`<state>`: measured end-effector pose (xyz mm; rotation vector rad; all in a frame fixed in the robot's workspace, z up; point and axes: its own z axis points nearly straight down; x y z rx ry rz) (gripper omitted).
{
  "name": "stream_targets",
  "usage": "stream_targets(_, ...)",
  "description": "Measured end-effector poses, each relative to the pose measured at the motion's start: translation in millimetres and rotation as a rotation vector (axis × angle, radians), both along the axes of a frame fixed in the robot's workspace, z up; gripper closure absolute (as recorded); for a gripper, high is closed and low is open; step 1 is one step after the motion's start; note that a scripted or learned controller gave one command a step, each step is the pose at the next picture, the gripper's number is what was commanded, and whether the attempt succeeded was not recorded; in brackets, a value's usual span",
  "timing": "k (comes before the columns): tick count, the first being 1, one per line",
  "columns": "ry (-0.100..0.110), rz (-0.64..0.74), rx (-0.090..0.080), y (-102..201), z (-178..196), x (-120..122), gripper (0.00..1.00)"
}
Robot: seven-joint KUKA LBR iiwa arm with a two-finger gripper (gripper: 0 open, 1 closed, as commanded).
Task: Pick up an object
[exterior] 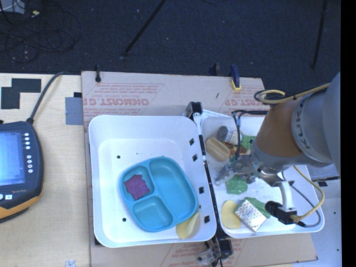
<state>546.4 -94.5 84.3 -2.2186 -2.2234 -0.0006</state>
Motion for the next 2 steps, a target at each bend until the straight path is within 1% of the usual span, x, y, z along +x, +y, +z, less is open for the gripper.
stream_targets(1,0.004,-0.007,0.003,-2,14,-2,1.00)
stream_targets(2,-0.006,0.005,0.001,71,108,29,1.00)
